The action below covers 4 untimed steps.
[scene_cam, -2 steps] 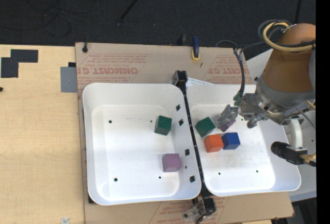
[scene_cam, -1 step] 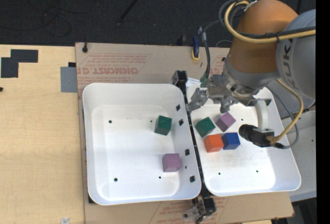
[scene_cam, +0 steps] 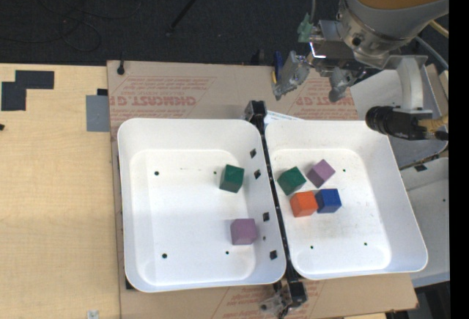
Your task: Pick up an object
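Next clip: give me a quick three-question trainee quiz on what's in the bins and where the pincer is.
1. How many cubes lie in the right bin?
2. True or false: the left bin holds an orange cube.
3. Where is the pincer: A, down among the cubes; B, raised beyond the bins' far edge?

Key: 1. Four: green cube, purple cube, orange cube, blue cube. 2. False. 3. B.

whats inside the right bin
The right bin holds four cubes in a tight cluster: a green cube, a purple cube, an orange cube and a blue cube. None is covered; the gripper hangs above the bin's far edge.
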Each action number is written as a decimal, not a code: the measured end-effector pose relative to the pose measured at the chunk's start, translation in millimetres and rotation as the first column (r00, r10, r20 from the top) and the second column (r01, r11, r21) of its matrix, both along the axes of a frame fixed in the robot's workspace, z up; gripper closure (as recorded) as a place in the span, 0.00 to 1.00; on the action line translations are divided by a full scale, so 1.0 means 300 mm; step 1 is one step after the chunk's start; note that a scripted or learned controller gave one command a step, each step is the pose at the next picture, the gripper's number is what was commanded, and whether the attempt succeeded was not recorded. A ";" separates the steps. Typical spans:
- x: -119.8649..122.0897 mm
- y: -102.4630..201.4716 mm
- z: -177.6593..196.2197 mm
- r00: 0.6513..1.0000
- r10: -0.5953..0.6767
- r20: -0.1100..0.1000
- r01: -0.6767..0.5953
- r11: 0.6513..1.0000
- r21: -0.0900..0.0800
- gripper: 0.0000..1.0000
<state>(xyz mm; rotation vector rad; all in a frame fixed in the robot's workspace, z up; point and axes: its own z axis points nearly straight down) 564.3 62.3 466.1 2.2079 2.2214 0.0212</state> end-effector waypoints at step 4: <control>0.017 -0.262 -0.111 1.000 -0.004 -0.020 0.004 1.000 -0.003 0.00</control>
